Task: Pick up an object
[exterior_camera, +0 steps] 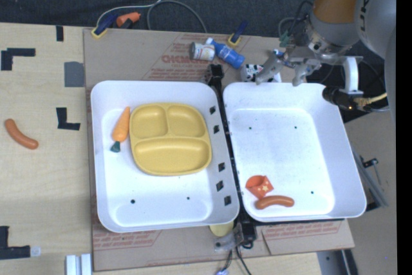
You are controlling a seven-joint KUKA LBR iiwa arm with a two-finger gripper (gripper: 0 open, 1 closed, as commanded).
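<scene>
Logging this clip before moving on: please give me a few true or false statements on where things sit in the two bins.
1. The yellow divided plate lies in the left bin. True.
2. The carrot lies on the plate. False: it lies beside the plate, on the bin floor.
3. A sausage lies in the right bin. True.
4. The red piece is at the right bin's far edge. False: it is near the front, next to the sausage.

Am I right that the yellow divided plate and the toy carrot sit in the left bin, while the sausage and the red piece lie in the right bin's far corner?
Not quite. The camera view shows the sausage and the red piece in the right bin's near corner, toward the divider between the bins. The rest holds: the yellow divided plate and the toy carrot sit in the left bin.
</scene>
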